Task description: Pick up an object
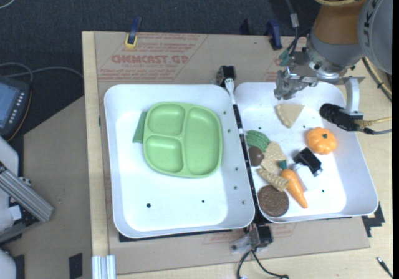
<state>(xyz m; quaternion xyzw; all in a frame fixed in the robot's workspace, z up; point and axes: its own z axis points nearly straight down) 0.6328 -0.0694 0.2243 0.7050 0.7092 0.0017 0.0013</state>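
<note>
Camera view from above: the bench (100, 72) carries two white bins side by side. The left bin (124, 209) holds a green divided plate (182, 139). The right bin (355, 178) holds a scatter of toy food, and the grey arm (346, 3) reaches over its far edge. Below the wrist, the gripper (288, 87) hangs just above a pale wedge (289, 113) near the bin's back wall; whether the jaws are wide or narrow I cannot tell, and nothing shows between them. Nearer the front lie a small orange pumpkin (321, 140), a carrot (295, 186), a round brown cookie (273, 200), a green leaf (257, 138) and a small black block (308, 160). I judge this the approach step, nothing picked yet. The next move calls for a straight descent onto the wedge and a firm close on it.
</note>
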